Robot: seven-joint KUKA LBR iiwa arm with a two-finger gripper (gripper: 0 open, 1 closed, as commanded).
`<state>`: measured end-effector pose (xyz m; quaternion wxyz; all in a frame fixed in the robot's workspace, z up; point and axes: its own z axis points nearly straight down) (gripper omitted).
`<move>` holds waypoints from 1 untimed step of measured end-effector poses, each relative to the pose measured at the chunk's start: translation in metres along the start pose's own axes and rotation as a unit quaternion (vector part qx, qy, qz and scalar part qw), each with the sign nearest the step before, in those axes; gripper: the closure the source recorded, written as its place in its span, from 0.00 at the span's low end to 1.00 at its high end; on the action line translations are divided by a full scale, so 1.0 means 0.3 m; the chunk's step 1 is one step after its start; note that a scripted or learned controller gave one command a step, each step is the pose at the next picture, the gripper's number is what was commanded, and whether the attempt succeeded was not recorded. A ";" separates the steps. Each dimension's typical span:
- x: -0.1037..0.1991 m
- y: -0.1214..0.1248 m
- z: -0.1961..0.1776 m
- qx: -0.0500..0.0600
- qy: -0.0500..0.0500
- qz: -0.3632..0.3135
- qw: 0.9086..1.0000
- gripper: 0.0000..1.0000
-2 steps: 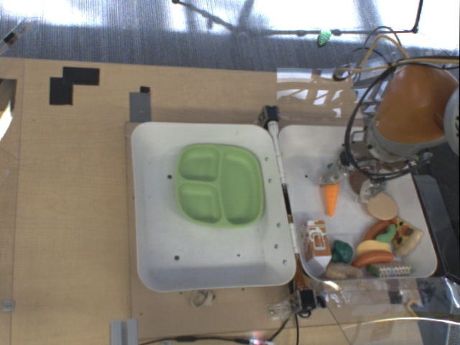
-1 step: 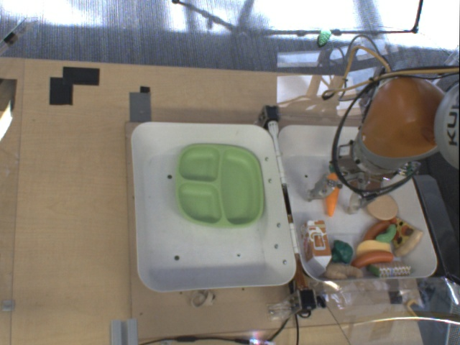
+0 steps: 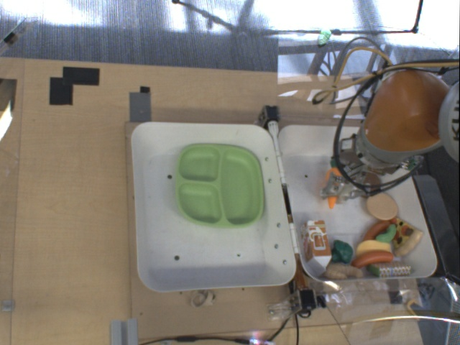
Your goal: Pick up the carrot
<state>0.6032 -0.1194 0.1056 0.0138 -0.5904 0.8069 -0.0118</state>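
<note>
One carrot (image 3: 332,190) — mid-bin, bare floor leftward

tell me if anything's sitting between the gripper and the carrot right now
Nothing visible does. The gripper is right at the carrot in the right bin, its metal tip overlapping the orange piece. The other toy foods lie nearer the camera in that bin, clear of it. Whether it has a grasp cannot be told.

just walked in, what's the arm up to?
The KUKA arm reaches into the right bin, its gripper down at the carrot, whose orange tip pokes out just below it. Whether it has a grip can't be told. The other toy food sits heaped at that bin's near end. The left bin holds a green divided plate.
</note>
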 end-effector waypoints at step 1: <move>-0.420 -0.124 -0.286 -0.010 -0.003 0.060 0.998 1.00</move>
